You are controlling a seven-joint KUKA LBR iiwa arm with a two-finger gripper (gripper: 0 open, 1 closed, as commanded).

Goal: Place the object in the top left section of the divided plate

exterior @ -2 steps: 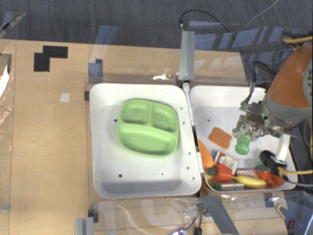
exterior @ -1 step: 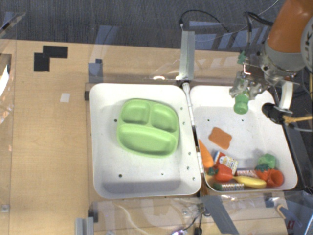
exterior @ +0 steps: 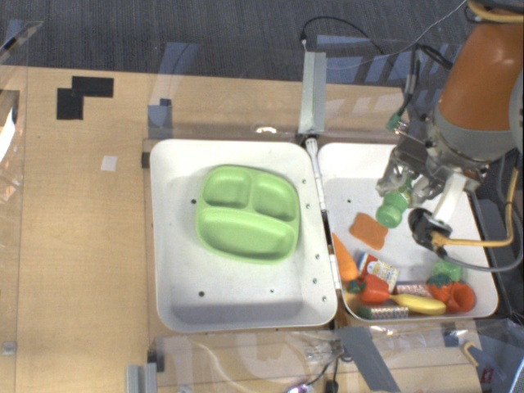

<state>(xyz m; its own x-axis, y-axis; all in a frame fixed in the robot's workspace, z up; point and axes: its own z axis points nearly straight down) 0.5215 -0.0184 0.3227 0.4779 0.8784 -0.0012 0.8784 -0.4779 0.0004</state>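
Observation:
The green divided plate [exterior: 246, 213] lies in the left bin [exterior: 188, 293]. It has two small sections along its far side and one long section in front, and nothing lies in its top left section [exterior: 226, 187]. Over the right bin, my gripper [exterior: 407, 187] is shut on a small green bottle-shaped object [exterior: 392, 210]. The object hangs just below the fingers, above the bin floor, and is well to the right of the plate.
The right bin [exterior: 352, 170] holds an orange wedge [exterior: 368, 231], a carrot [exterior: 345, 257], a red pepper [exterior: 373, 289], a banana [exterior: 417, 304], a small carton [exterior: 385, 270] and red and green toy food [exterior: 453, 289]. A metal divider [exterior: 319, 211] separates the bins.

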